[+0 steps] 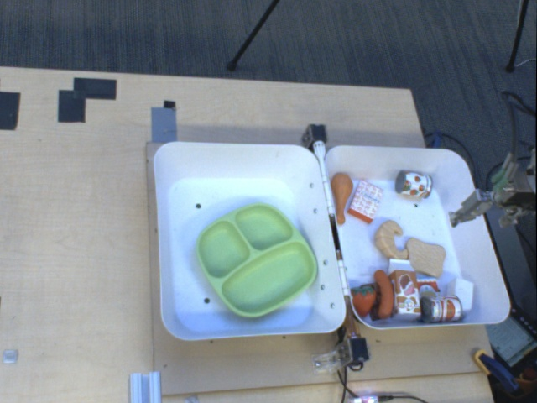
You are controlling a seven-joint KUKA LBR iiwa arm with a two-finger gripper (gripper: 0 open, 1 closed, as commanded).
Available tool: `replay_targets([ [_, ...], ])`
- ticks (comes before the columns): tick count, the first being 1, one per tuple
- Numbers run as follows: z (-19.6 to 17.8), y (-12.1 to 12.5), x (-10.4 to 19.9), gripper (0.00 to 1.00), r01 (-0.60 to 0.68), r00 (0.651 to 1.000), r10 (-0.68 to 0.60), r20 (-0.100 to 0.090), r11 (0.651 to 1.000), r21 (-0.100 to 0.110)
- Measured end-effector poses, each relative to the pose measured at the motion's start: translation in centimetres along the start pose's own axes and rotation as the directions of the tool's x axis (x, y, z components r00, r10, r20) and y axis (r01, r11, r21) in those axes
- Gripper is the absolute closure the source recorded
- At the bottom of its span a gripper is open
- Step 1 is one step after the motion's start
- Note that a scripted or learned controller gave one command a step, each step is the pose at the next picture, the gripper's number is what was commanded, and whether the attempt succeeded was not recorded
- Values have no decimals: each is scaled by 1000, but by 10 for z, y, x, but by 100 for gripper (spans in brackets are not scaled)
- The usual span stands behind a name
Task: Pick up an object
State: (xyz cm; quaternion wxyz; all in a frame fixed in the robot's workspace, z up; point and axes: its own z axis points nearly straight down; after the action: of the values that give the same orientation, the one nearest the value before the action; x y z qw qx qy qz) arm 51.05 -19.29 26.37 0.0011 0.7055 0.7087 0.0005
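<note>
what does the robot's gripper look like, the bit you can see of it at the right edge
The gripper shows as a small piece of pale grey metal hardware at the right rim of the right bin. A thin, light grey finger slants out from a blockier body with a greenish tint and darker parts. It is too small and blurred to make out markings or cables.

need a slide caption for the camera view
Claw at the right bin's edge; green divided plate sits in the left bin.
</note>
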Motion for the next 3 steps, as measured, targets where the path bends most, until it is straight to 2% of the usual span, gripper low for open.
replay_targets([
  [1, 165, -20, 24, 0, -2, 1000, 2, -2, 1000, 3],
  [2, 154, -18, 24, 100, -2, 1000, 2, -1, 1000, -3],
  [3, 1, -22, 19, 100, 0, 1000, 0, 1, 1000, -4],
])
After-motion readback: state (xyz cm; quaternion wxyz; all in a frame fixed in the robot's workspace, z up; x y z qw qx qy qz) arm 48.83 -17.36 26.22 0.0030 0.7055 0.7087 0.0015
